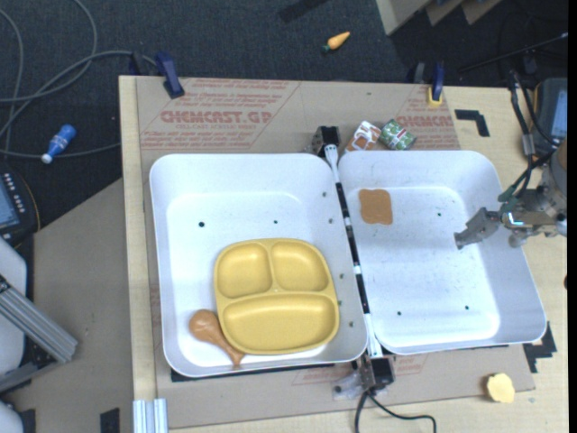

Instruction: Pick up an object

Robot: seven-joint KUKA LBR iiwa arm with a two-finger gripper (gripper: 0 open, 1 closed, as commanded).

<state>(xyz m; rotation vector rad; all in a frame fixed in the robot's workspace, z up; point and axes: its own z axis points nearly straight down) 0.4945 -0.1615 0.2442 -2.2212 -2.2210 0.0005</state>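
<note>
Brown square (375, 207) in right bin (433, 327), yellow tray (274, 296) in left bin (180, 233).

two white bins (180, 197), one yellow tray (275, 296), one drumstick (213, 330), one brown square (376, 207)

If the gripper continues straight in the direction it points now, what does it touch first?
The gripper points left over the right bin. Its line passes below the brown square piece, so it likely meets bare bin floor, then the divider between the bins. Its height is unclear.
</note>
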